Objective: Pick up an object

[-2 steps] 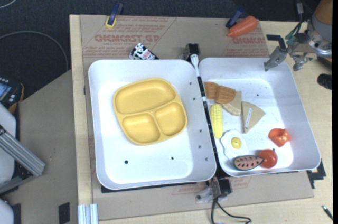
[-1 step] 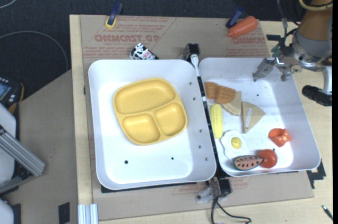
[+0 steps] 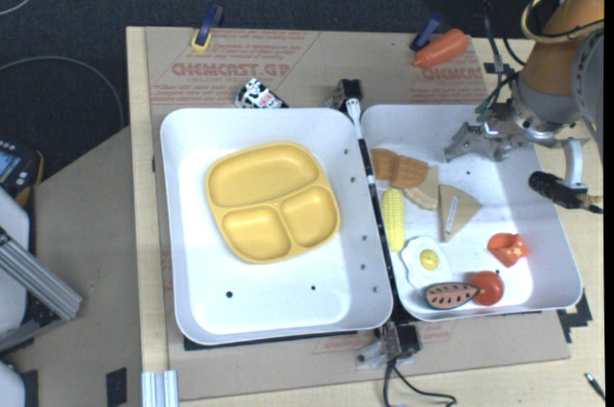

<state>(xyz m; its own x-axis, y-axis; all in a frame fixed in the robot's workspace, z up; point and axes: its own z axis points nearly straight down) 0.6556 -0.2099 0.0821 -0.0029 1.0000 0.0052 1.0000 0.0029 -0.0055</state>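
From my seat, the toy food sits low in the right bin (image 3: pixel 566 285), corn cob (image 3: pixel 392 219) lying lengthwise along the divider and cheese wedge (image 3: pixel 455 208) beside it, both down-left of my gripper (image 3: pixel 480 138), which hovers splayed wide, holding nothing.

Bench board (image 3: pixel 240 69): red print "GIGMCAST GP", partly legible.
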